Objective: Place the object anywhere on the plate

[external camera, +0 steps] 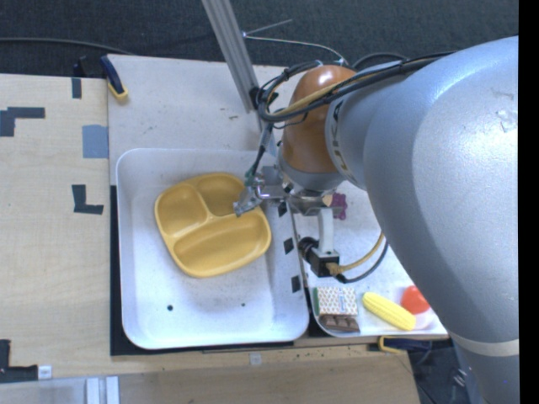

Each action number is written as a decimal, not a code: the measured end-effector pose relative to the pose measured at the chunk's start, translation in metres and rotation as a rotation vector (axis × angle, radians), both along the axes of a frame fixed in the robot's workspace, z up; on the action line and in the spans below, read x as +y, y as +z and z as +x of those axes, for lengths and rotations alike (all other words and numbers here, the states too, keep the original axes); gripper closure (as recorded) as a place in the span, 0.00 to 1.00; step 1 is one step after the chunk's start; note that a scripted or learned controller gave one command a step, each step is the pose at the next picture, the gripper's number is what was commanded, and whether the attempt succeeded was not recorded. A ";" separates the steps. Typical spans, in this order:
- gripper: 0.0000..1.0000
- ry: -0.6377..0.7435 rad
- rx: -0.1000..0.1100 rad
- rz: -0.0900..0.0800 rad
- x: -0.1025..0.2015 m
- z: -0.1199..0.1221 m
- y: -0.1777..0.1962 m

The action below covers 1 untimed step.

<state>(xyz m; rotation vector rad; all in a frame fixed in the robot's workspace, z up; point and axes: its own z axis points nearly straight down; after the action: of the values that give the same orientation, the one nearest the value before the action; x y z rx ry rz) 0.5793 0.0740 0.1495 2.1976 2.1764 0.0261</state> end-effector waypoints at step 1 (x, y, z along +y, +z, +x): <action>0.00 -0.003 0.004 -0.003 0.002 0.003 -0.003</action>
<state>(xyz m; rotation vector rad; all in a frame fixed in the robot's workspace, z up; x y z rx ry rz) 0.5824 0.0761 0.1461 2.2010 2.1741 0.0174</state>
